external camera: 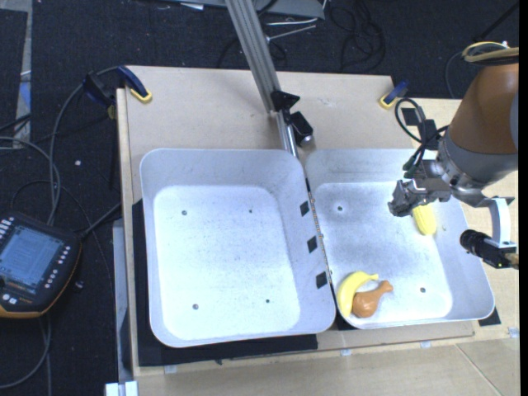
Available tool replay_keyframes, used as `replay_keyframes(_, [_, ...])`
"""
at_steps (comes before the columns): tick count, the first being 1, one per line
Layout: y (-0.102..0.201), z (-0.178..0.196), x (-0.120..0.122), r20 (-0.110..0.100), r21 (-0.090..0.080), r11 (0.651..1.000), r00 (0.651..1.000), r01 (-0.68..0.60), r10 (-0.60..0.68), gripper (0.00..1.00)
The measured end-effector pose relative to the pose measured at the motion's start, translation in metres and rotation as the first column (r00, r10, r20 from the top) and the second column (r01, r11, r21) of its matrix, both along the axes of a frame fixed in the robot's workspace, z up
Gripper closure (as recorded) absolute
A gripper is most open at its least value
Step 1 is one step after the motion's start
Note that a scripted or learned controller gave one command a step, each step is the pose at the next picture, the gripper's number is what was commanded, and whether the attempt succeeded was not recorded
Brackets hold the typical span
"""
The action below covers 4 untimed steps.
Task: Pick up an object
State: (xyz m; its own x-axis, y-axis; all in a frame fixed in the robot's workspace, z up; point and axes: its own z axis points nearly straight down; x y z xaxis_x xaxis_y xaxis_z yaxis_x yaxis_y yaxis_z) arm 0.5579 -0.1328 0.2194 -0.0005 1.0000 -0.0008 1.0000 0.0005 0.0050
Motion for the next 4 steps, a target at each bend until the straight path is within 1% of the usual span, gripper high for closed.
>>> replay_keyframes(1, [0.054, -0.003, 0.023, -0.005, 0.002, 1.0, 1.0, -0.005, 0.005, 1.0])
replay_keyframes(2, [0.103, 0.009, 0.038, -0.004, 0.002, 1.0, 1.0, -0.004, 0.004, 1.0])
replay_keyframes(3, [0.157, 0.001, 0.047, -0.005, 0.002, 1.0, 1.0, -0.004, 0.004, 1.0])
replay_keyframes(4, [0.216, 0.009, 0.057, -0.005, 0.002, 1.0, 1.0, -0.005, 0.005, 1.0])
